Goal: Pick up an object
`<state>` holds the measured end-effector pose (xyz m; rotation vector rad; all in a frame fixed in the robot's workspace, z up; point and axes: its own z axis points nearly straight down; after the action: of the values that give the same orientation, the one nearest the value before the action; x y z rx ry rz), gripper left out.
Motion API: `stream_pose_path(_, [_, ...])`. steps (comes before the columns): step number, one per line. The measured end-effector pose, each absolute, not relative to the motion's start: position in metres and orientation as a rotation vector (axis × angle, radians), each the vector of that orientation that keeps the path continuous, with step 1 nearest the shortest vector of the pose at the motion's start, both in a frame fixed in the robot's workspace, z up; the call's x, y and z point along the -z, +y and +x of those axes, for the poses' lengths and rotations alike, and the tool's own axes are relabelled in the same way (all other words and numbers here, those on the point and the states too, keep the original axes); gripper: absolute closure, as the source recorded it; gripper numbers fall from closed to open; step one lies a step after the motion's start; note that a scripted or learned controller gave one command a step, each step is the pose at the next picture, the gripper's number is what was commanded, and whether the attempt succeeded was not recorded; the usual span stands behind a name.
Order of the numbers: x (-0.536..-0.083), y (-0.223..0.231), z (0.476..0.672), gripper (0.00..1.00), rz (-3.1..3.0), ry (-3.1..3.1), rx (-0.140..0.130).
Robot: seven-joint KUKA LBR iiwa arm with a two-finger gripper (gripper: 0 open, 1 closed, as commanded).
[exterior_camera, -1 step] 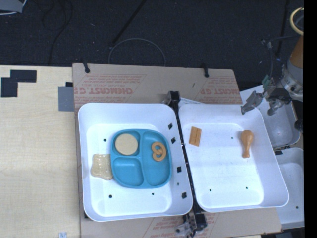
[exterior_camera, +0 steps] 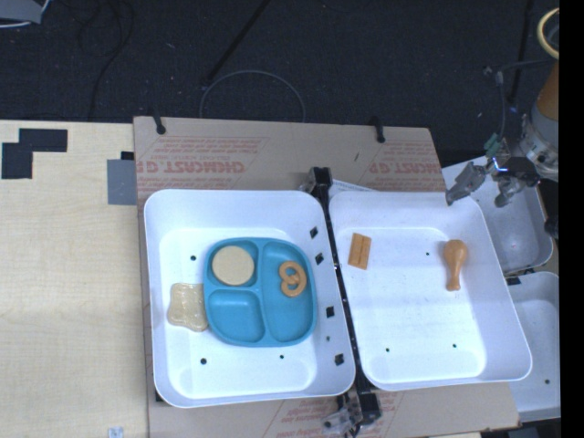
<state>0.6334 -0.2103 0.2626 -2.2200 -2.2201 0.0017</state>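
Drumstick [exterior_camera: 454, 262] upright in view (knob end up).

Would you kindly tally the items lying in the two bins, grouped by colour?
Blue: 1, the tray
Tan or beige: 2, the round cracker and the toast
Orange-brown: 3, the pretzel, the block and the drumstick
Total: 6
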Motion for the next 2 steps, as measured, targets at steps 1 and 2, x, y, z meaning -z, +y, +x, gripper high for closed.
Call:
stream_pose_path(1, [-0.201, -0.21, 0.626, 0.0, -2.216, -2.217, -0.006])
stream_pose_path(2, [-0.147, -0.203, 0.632, 0.0, -2.215, -2.22, -0.004])
